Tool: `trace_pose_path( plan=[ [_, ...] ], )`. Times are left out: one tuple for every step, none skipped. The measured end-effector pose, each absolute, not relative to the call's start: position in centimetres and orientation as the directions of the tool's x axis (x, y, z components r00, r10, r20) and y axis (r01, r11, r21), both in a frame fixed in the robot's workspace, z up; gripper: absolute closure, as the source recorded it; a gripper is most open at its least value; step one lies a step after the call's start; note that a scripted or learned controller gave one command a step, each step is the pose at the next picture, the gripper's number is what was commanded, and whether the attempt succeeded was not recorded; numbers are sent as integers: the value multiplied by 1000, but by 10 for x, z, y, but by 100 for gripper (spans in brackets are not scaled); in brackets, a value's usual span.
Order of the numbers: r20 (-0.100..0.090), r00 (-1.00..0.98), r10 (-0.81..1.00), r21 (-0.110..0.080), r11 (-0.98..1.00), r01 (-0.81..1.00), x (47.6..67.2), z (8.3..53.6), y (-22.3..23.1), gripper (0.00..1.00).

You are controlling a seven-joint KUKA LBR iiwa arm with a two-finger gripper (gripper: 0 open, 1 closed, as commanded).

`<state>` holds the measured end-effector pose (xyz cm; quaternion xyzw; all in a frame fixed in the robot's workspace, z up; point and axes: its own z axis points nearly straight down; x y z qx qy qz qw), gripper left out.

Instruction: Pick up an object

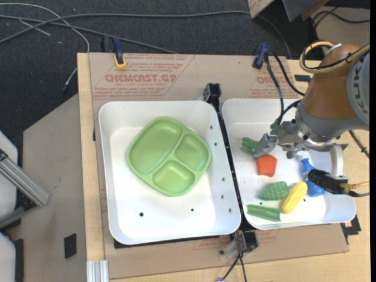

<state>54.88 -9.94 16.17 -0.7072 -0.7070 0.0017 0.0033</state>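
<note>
A green divided plate [169, 155] is lying in the left bin [111, 128]. In the right bin [335, 213] the gripper [265, 146] is hovering at the orange block's [267, 165] twelve o'clock — grip state cannot be told. At five o'clock — a yellow toy [294, 197].

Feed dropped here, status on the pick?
Pincer low in right bin, above orange piece. Nothing seen held. Green toy crowds alongside.

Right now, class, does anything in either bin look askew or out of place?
The green divided plate lies turned at an angle to the left bin walls, not square with them. In the right bin, the toys lie loosely scattered. Nothing looks spilled or damaged.
</note>
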Motion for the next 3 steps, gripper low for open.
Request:
trace_pose_path(
  plan=[
    [2, 1, 1000, -7, -1, 1000, 550, 98, -99, 0],
    [2, 1, 1000, -1, -1, 1000, 551, 113, -99, 100],
    [-1, -1, 1000, 4, 1, 1000, 557, 156, -99, 100]
  ],
)
